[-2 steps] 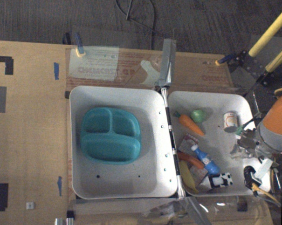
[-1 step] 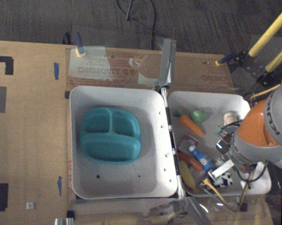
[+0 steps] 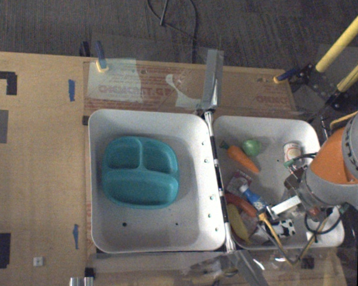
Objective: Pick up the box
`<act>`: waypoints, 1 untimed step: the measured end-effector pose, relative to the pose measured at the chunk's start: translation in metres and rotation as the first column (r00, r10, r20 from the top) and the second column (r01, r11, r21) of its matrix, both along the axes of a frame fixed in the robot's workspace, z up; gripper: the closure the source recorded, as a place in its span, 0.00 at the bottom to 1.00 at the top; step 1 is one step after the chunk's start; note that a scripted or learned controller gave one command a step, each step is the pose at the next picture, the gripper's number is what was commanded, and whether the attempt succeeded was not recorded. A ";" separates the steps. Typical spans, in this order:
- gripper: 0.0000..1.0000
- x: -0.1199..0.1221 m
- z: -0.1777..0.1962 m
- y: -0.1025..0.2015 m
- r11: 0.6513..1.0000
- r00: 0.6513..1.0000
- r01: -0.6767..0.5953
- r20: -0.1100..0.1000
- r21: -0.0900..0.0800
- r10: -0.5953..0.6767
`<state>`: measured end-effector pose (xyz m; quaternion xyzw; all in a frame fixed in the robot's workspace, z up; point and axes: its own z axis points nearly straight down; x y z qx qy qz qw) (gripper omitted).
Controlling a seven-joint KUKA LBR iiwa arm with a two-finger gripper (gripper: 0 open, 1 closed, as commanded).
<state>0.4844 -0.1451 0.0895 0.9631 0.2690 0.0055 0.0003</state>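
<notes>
The box (image 3: pixel 243 181), small, flat, reddish-brown, lies tilted at the right bin's (image 3: pixel 268 127) nine o'clock; gripper (image 3: pixel 269 216) aperture unreadable.

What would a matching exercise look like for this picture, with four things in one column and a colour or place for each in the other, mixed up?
Column one:
1. tray
2. carrot
3. green ball
4. banana

Column two:
A. yellow, at the near edge of the right bin
B. teal, lying in the left bin
C. orange, pointing toward the divider
D. at the far side of the right bin, beside the carrot's thick end

Pairs: 1-B, 2-C, 3-D, 4-A
</notes>
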 end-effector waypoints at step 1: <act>1.00 -0.002 0.000 0.016 0.995 0.995 -0.103 0.000 -0.010 0.103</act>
